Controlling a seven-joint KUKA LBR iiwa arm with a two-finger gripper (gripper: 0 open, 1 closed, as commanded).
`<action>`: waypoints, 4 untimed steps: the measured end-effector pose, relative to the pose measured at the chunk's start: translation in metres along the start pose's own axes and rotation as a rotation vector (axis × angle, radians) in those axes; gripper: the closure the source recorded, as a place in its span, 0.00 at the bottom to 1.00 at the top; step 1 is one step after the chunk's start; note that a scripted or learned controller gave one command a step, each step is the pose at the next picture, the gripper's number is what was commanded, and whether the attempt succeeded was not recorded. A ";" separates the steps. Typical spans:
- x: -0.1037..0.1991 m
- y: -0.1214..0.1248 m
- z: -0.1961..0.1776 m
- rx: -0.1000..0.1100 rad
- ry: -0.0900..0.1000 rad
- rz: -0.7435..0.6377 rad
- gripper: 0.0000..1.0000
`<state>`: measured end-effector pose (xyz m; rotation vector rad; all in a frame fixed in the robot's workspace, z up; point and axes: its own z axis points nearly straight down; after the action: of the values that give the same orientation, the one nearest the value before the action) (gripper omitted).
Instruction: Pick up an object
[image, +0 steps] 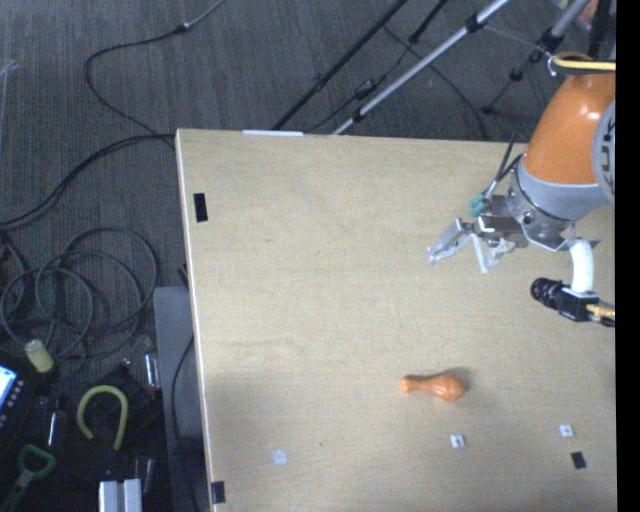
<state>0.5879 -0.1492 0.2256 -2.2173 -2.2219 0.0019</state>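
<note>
A small orange object (436, 386), pear-shaped with a thin neck pointing left, lies on the tan board (320, 300) toward its near right. My gripper (459, 259) hangs above the board at the right, well behind the orange object and slightly to its right. Its two silver fingers (443, 246) are spread apart with nothing between them, so it is open. The orange band of the arm (570, 130) rises behind it at the right edge.
Small white tags (457, 440) and a black mark (578, 460) dot the board's near right. A black cylinder (556, 295) juts from the arm's right side. Cables (80, 290) and tools lie on the floor to the left, beyond the board's edge.
</note>
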 end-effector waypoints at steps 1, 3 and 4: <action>-0.054 0.027 0.015 -0.001 -0.004 -0.124 0.00; -0.071 0.081 0.137 -0.002 -0.004 -0.546 0.00; -0.071 0.082 0.126 -0.005 -0.006 -0.545 1.00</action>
<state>0.6695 -0.2194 0.0991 -1.5413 -2.7428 0.0022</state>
